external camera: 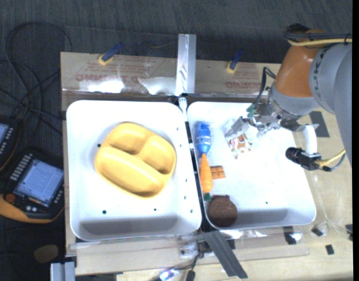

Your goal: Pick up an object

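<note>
In the right bin lie a blue bottle along the left wall, an orange carrot below it, a small orange block and a dark brown round piece in the front left corner. A small white and orange packet rests near the bin's back. My gripper hangs over the bin's back right part, just up and right of that packet, with a crumpled silvery bit at its left. A large yellow soft object fills the middle of the left bin.
The grey arm with its orange band comes in from the upper right. A black cable and connector hang over the right bin's right rim. Handheld devices and cables lie on the floor at left.
</note>
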You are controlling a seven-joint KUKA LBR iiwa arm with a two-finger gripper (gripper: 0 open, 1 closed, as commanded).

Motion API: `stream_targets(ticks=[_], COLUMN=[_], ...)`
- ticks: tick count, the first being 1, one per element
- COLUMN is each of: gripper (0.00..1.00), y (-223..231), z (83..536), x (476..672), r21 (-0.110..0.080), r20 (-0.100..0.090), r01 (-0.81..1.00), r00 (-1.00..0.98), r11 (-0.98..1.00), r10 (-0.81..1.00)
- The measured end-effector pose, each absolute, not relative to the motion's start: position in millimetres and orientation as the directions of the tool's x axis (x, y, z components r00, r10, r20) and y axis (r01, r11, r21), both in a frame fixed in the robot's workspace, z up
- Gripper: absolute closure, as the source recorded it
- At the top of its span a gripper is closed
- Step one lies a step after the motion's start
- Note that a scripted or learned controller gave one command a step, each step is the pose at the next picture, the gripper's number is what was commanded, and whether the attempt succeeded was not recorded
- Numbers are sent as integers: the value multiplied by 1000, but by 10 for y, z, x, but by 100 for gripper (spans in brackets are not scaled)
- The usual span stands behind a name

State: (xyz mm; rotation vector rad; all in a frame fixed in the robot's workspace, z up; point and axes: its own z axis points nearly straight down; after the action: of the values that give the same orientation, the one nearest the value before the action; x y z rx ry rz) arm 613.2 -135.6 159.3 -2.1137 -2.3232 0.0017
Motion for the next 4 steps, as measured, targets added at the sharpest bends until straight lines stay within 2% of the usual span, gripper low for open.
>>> stream_targets(ticks=[1, 2, 3, 4], gripper=[100, 100, 0, 0], y=[-1346, -1263, -1262, -1346], z=[1677, 1786, 1785, 889], x=[6133, 5689, 5689, 6223], r21=[-3, -2, -2, 10], r20=[0, -1, 0, -5], r01=[995, 965, 965, 988], r00=[-97, -263, -263, -155], r11=[97, 263, 263, 155], r10=[995, 965, 965, 988])
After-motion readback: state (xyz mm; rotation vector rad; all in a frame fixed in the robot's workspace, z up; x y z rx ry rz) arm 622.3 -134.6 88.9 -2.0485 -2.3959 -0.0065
